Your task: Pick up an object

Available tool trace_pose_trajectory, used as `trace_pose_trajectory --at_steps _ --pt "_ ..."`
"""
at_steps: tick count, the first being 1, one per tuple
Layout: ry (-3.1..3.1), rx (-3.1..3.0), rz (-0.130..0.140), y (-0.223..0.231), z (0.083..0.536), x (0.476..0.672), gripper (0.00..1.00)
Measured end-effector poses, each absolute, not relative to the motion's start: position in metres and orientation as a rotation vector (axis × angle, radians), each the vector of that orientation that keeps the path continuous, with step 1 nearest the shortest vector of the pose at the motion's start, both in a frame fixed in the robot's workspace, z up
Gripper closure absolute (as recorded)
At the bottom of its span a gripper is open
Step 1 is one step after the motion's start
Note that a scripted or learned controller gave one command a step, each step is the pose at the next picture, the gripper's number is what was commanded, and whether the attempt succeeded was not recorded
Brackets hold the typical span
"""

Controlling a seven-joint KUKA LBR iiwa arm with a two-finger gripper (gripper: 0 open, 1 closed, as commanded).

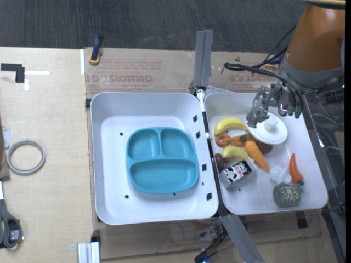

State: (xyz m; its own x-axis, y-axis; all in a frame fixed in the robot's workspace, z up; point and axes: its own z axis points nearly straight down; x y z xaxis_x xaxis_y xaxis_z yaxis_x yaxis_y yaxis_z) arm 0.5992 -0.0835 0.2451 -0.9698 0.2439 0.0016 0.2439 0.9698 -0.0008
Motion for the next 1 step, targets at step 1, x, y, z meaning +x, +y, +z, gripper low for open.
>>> trace_pose_trajectory --at_steps 1 --pt "-3.110 -0.428 -0.002 -0.2024 0.1082 0.6401 1.00"
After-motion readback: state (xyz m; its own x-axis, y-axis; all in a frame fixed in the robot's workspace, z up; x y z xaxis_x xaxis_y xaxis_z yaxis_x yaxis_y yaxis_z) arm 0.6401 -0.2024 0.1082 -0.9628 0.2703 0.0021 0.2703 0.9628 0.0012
